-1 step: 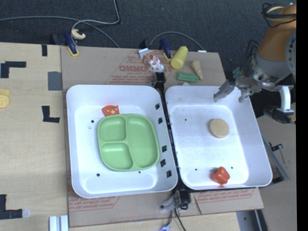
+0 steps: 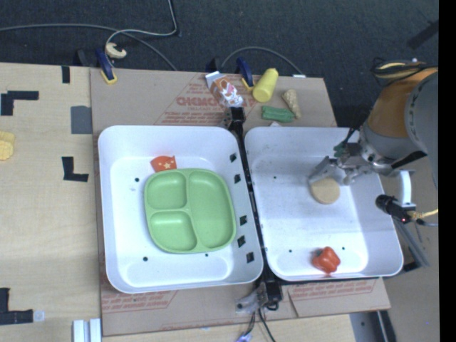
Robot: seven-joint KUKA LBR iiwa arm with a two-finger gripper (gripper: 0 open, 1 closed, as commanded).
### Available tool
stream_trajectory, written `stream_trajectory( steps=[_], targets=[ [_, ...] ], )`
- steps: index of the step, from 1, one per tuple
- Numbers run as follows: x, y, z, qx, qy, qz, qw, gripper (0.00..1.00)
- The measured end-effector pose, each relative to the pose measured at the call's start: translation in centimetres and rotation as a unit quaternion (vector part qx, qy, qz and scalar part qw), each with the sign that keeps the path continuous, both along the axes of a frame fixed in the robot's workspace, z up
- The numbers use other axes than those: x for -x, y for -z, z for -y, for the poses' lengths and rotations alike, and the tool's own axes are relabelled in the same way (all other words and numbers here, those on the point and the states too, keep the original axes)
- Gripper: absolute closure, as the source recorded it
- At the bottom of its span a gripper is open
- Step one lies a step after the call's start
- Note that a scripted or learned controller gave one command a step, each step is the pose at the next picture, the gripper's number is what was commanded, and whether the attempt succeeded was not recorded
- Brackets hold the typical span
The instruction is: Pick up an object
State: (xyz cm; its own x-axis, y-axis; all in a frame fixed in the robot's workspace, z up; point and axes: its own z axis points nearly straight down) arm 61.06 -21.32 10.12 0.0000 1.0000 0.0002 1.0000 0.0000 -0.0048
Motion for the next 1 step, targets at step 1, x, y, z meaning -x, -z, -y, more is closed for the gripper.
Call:
stream_trajectory(
  steps=[1],
  targets=[
    [2.16, 1.42, -3.58, 0.0018, -0.001, 0.005, 1.0, 0.0]
  ],
)
